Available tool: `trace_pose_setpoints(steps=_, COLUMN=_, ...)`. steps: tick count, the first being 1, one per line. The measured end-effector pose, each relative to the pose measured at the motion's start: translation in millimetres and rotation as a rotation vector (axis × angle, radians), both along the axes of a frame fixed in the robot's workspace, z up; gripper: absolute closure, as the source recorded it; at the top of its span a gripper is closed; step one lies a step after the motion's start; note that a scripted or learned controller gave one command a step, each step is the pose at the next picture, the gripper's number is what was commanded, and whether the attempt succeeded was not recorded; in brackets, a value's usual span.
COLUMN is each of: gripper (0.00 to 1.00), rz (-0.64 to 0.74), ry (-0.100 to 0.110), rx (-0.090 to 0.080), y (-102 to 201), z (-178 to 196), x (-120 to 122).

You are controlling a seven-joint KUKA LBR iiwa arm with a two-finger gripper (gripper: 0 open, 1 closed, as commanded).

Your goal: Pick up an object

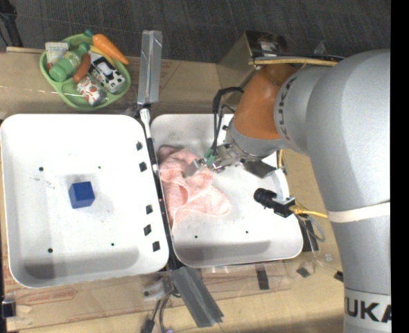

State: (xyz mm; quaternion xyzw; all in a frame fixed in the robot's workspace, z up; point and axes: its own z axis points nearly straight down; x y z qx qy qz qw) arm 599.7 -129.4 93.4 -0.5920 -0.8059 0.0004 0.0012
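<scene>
A green bowl (pixel 84 75) of toy food is sitting on the bench (pixel 190 71), up past the far edge of the left bin (pixel 24 151). A blue block (pixel 82 193) is lying inside the left bin, near its middle. Next to the left bin on its right side, the right bin (pixel 260 245) is holding a pink cloth (pixel 190 186), bunched up close to the wall the two bins share. The gripper (pixel 211 159) is reaching down onto the top edge of the pink cloth. I cannot tell if the jaws are spread or pinched, or if they are holding the cloth. The grey arm (pixel 343 130) is coming in further right.
</scene>
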Motion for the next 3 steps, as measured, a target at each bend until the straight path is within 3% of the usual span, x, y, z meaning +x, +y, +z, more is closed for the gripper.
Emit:
trace_pose_setpoints(steps=1, gripper=1.0, rz=0.004, ry=0.002, rx=0.0, y=0, z=10, x=0)
trace_pose_setpoints(steps=2, gripper=0.0, rz=0.004, ry=0.002, rx=-0.001, y=0, z=10, x=0)
trace_pose_setpoints(steps=3, gripper=0.0, rz=0.027, ry=-0.001, rx=-0.001, y=27, z=-1, x=-6)
